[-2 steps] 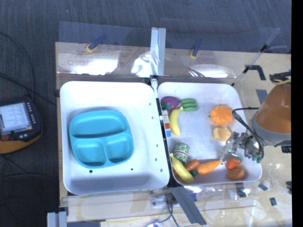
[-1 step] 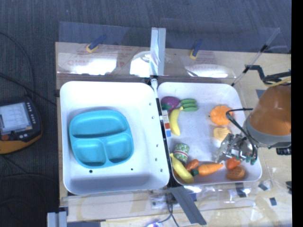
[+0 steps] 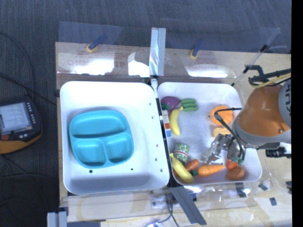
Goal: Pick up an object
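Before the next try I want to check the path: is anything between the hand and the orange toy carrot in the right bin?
Nothing visible: the hand hangs just above the orange toy carrot, with bare bin floor between them.

The arm [image 3: 265,115] shows as a broad rounded orange band, smooth and glossy, with a paler highlight across its top. Below the band sits a ring of grey casing [image 3: 258,140], and another grey curved shell lies at the band's upper right edge. From the grey ring hangs the gripper [image 3: 218,150], a cluster of bare silvery metal links and brackets with dark gaps between them, shiny in places. Beside that metalwork, just right of it, is a darker block with black parts. Thin black cables [image 3: 258,74] and a yellow-orange lead run above the band, looping near its top.
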`<action>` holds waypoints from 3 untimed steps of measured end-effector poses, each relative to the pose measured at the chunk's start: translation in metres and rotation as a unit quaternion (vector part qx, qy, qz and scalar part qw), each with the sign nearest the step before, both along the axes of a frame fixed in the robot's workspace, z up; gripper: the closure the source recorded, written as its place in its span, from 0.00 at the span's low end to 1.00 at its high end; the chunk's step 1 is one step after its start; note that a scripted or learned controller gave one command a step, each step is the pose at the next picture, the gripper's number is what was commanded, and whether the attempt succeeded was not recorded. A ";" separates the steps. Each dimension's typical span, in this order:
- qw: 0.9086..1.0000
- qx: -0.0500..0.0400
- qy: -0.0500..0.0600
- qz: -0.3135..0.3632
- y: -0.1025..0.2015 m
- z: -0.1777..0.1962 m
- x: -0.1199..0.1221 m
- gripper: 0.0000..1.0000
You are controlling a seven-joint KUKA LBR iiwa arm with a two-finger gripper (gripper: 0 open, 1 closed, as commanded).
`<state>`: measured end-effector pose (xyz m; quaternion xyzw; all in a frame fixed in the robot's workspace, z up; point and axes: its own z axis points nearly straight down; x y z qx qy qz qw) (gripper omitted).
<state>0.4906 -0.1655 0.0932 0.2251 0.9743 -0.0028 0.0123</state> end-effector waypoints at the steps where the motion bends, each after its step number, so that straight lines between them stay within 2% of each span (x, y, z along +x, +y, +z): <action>1: 1.000 0.001 0.000 0.013 0.054 0.000 0.001 1.00; 2: 1.000 0.002 0.002 0.013 0.055 -0.002 0.000 0.00; 3: 0.984 0.001 0.004 0.176 0.009 -0.002 -0.001 0.00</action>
